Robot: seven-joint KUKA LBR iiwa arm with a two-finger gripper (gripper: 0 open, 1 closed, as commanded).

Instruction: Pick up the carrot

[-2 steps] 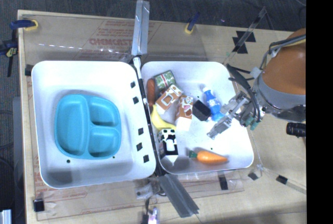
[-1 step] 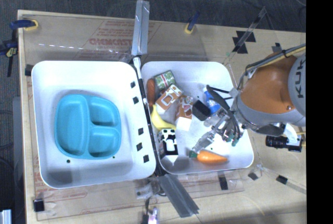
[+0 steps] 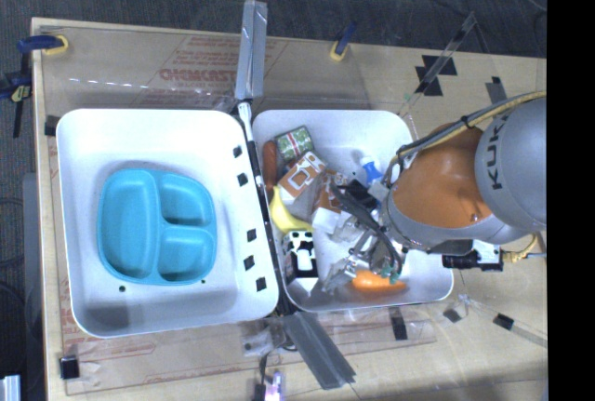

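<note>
The carrot (image 3: pixel 376 282) is orange with a green end and lies on the floor of the right bin (image 3: pixel 423 289), close to its near wall. My gripper (image 3: pixel 367 260) hangs down from the orange wrist band (image 3: pixel 437 190) and sits right over the carrot's left half, low in the bin. Part of the carrot is covered by the gripper's metal parts. I cannot make out whether the carrot is held.
The right bin also holds a green box (image 3: pixel 295 142), a brown and white carton (image 3: pixel 303 176), a yellow item (image 3: pixel 278 212), a black and white box (image 3: pixel 299 256) and a blue-capped bottle (image 3: pixel 371 171). A blue divided plate (image 3: pixel 158 224) lies in the left bin (image 3: pixel 84 297).
</note>
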